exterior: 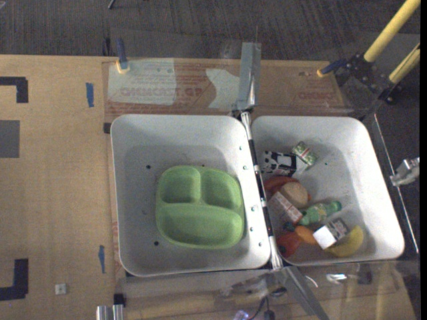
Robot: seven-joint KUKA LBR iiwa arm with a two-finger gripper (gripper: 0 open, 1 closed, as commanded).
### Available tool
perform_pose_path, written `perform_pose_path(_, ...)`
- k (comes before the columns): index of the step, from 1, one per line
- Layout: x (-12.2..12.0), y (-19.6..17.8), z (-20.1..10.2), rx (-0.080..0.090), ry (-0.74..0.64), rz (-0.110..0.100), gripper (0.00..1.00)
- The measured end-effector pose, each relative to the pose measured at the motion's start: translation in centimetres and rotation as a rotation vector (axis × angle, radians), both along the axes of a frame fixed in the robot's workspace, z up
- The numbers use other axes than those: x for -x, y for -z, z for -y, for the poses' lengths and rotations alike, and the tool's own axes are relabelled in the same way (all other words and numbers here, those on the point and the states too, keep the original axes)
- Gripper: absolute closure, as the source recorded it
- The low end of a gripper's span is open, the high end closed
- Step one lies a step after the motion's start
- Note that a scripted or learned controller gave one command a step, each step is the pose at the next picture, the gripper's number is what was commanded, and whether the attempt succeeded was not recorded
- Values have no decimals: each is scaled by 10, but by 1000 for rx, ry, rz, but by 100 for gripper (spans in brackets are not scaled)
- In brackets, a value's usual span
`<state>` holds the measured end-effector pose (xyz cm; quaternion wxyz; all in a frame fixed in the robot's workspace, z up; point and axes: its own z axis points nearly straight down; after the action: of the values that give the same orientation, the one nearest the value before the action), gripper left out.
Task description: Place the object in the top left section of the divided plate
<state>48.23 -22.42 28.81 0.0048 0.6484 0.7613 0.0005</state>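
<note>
**Sitting in the left bin: a green divided plate, with the loose goods heaped next door**

Lying flat in the left white bin (133, 129), the green divided plate (200, 209) sits slightly right of the bin's middle, near the wall shared with the right white bin (373, 152). It has two small sections along its far edge and one wide section along its near edge. Its top left section (180, 184) has nothing in it.

All the loose things are in the right bin, crowded toward its left and near sides. A black-and-white milk carton (277, 160) lies by the shared wall, with a small green-and-red can (305, 153) just beside it. Nearer the camera come a round tan item (295, 193), a small printed box (285, 207) and a green bottle (319, 212) lying on its side. A banana (347, 242) curves along the near edge, touching a small white box (327, 235).

Which of these is the object to place cannot be told. Nor can the gripper's state or what it holds.
</note>
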Motion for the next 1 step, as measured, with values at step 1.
perform_pose_path(1, -1, -10, 1, 3, -1, 4, 100)
